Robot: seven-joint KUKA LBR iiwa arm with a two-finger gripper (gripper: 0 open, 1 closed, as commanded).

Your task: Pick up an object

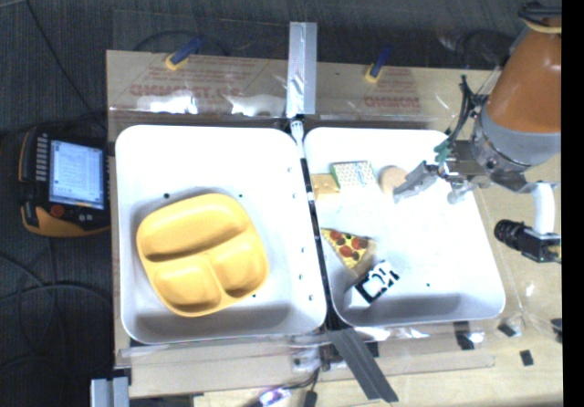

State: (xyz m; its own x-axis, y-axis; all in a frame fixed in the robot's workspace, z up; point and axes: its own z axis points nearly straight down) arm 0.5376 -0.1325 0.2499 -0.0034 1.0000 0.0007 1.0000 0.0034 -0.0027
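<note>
My gripper (431,188) hangs over the upper right part of the right bin (456,300), open with nothing between its fingers. Its left fingertip (404,190) is just right of a small tan round piece (390,178). Further left lie a green-and-white square piece (351,174) and a yellowish block (323,184) by the bin's left wall. A toy pizza slice (347,246) lies lower in the bin, with a black-and-white object (377,281) below it near the front.
The left bin (146,150) holds a yellow divided plate (202,252). A handheld screen device (66,179) sits off the bench at the left. The arm's orange band (534,77) rises at the right edge.
</note>
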